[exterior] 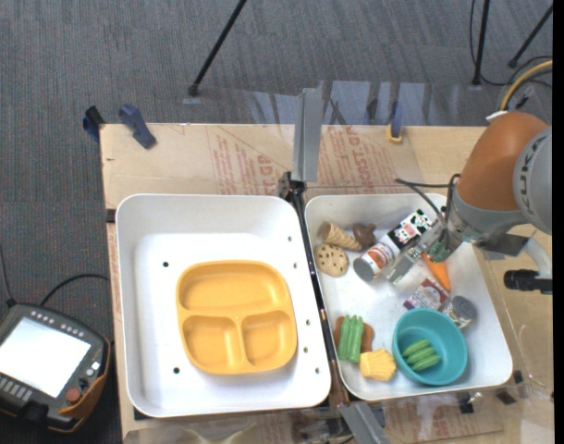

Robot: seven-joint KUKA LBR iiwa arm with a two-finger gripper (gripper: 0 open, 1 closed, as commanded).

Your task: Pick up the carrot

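Nearest the camera, a handheld control pendant [42, 363] is lying on the floor at the lower left, off the table [208, 155]. Just beyond it the two white bins are sitting side by side. The left bin [143, 220] is carrying a yellow divided plate [238, 317] and nothing else that can be made out.

The right bin [485, 340] is holding the clutter. Along its near edge a teal bowl [430, 345] with green pieces in it is resting beside a yellow corn piece [377, 365] and a green vegetable bundle [352, 338]. Further in, a cookie [332, 260], an ice cream cone [340, 235] and a small can [375, 260] are lying near the middle.

The carrot [438, 273] is showing as a small orange sliver toward the right side of that bin, just behind the bowl, and it is lying on the bin floor. The pincer [433, 248] is hanging directly over or against its upper end, reaching in under the orange-banded arm [499, 169]. Whether its jaws are apart or closed is too blurred and hidden to tell, and no part of the carrot is plainly sitting between them.

So the approach is looking mostly done; the grasp itself and the lift are, by my reading, still to come.
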